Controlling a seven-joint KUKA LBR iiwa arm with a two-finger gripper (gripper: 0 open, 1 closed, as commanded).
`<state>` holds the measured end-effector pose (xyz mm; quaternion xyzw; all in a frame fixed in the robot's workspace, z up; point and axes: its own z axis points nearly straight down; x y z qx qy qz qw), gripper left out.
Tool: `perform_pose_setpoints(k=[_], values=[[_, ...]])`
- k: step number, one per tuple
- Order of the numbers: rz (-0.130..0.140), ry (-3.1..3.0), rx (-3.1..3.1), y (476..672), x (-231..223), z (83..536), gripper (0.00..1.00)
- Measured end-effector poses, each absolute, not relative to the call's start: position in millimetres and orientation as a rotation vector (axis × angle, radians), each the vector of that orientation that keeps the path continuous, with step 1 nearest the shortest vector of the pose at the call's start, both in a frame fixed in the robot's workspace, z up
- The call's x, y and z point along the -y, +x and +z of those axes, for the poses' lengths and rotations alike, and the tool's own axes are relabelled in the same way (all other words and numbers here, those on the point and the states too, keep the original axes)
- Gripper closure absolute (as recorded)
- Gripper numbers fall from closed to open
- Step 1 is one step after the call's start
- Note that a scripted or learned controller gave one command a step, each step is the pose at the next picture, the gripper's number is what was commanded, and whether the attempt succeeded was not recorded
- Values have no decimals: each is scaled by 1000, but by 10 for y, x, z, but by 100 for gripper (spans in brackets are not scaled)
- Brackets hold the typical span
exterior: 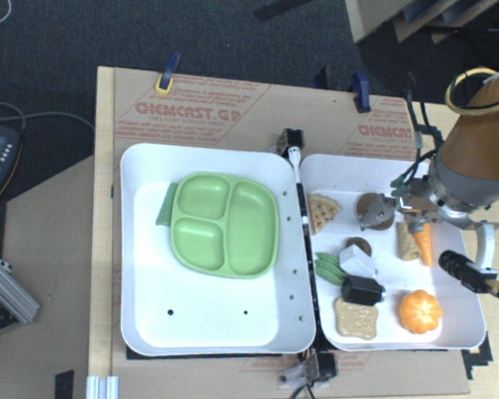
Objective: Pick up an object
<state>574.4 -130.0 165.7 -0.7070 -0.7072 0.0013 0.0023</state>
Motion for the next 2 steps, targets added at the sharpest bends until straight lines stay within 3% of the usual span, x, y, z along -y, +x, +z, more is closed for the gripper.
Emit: perform_pose_setpoints(k=[2], values=[[3,-2218,2219,5693,1382,829,0]])
